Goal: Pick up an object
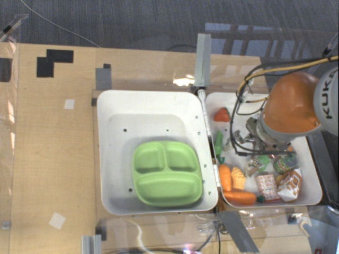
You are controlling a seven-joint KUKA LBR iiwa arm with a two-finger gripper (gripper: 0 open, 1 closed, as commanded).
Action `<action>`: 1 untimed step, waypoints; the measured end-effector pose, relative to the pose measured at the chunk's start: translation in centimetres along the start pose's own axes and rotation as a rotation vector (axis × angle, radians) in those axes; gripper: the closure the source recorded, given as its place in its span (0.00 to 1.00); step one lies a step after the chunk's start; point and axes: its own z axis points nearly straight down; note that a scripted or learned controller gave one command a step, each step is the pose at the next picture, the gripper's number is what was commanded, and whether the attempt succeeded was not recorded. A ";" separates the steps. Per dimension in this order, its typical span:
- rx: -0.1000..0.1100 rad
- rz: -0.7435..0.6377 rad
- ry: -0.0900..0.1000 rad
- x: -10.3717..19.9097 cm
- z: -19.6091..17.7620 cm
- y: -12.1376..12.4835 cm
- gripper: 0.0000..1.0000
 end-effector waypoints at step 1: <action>0.001 -0.002 -0.008 -0.3 -1.0 -0.1 1.00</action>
